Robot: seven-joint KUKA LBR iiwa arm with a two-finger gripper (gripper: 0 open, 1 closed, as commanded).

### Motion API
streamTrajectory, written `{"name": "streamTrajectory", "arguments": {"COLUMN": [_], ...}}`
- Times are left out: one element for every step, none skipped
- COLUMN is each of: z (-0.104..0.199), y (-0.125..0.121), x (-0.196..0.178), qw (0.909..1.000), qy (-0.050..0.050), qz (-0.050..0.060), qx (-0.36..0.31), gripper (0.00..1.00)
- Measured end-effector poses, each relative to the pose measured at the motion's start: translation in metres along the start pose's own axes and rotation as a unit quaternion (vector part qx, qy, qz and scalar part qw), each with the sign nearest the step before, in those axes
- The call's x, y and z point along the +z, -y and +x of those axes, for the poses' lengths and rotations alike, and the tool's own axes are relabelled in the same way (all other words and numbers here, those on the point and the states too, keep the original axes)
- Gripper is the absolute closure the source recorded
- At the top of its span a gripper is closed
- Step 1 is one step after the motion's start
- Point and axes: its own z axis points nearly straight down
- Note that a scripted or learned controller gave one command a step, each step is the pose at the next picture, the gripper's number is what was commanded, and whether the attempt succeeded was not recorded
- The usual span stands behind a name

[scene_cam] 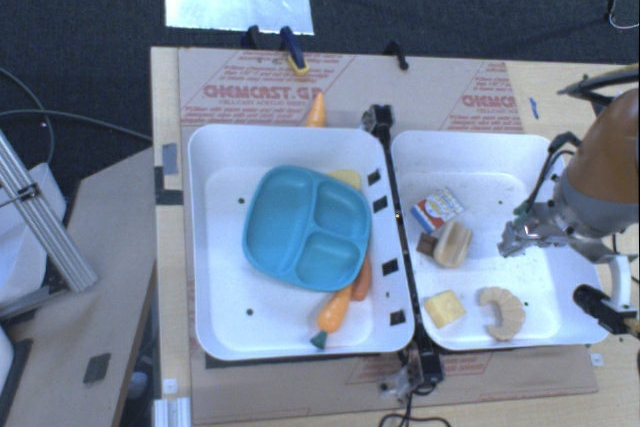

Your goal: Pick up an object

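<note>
While the surface (pixel 240 85) carries two white bins side by side, the arm (pixel 610 165) comes in from three o'clock and hangs over the right bin (pixel 480 155), its pincer (pixel 520 237) low near that bin's three o'clock wall; whether it is apart or together cannot be told from this slant, and nothing shows in its grip. The left bin (pixel 225 315) holds a blue divided plate (pixel 305 227) with a carrot (pixel 338 307) poking out at its five o'clock. In the right bin the likeliest targets lie toward nine o'clock and seven o'clock of the pincer: a small boxed item (pixel 437 210), a tan block (pixel 450 245) touching it below, a curved wooden piece (pixel 502 311) nearest at about six to seven o'clock, and a yellow cube (pixel 444 308). I judge the curved piece the shortest reach, its arc opening toward nine o'clock.
</note>
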Motion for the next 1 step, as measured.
{"name": "streamTrajectory", "arguments": {"z": [-0.0250], "y": [-0.0756], "x": [-0.0757], "qw": [0.9999], "qy": [0.003], "qz": [-0.011], "qx": [-0.006], "gripper": [1.00]}}
